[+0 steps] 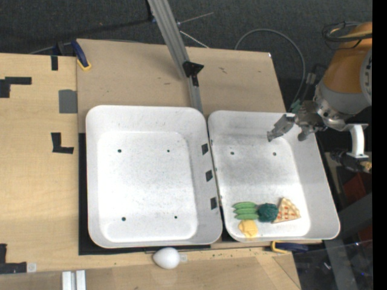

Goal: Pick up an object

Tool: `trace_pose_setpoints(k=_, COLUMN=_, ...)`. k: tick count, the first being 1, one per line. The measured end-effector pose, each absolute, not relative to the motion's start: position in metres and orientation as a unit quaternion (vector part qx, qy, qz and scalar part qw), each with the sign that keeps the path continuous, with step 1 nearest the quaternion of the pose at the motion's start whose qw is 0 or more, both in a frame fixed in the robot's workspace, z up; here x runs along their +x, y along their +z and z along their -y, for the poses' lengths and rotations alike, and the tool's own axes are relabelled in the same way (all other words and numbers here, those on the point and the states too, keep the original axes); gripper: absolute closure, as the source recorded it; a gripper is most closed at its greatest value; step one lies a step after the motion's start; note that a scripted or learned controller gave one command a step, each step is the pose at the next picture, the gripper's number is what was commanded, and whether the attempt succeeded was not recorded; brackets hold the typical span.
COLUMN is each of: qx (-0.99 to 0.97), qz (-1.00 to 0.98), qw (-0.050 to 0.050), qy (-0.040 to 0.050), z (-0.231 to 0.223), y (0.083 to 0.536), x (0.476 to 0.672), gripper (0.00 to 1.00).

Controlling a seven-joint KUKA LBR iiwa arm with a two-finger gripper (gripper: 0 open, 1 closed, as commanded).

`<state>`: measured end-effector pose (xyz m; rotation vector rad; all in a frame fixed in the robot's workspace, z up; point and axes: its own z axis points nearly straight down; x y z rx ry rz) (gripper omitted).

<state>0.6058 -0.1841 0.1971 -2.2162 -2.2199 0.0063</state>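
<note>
Gripper (286, 128) jaws apart, holding nothing, over right bin (314, 162) far edge; toy food cluster (266, 212) lies well apart at near edge.

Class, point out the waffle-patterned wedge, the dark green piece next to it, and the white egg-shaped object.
waffle-patterned wedge (288, 211), camera view, centre of its top face
dark green piece (266, 211), camera view, its middle
white egg-shaped object (166, 258), camera view, its top

The arm (347, 71) carries a broad orange band over a pale grey wrist. A metallic grey gripper (290, 128) ends in two slim, dark-tipped fingers (275, 132).
</note>
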Motion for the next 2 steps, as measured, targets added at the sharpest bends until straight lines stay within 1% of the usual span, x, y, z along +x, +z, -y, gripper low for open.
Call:
trace_pose_setpoints(k=1, qx=-0.707, qz=0.707, qw=0.002, qy=0.0023, z=0.189, y=0.152, x=0.605, gripper=0.0)
trace_pose_setpoints(k=2, qx=-0.707, qz=0.707, qw=0.003, qy=0.0026, z=0.198, y=0.096, x=0.601, gripper=0.0)
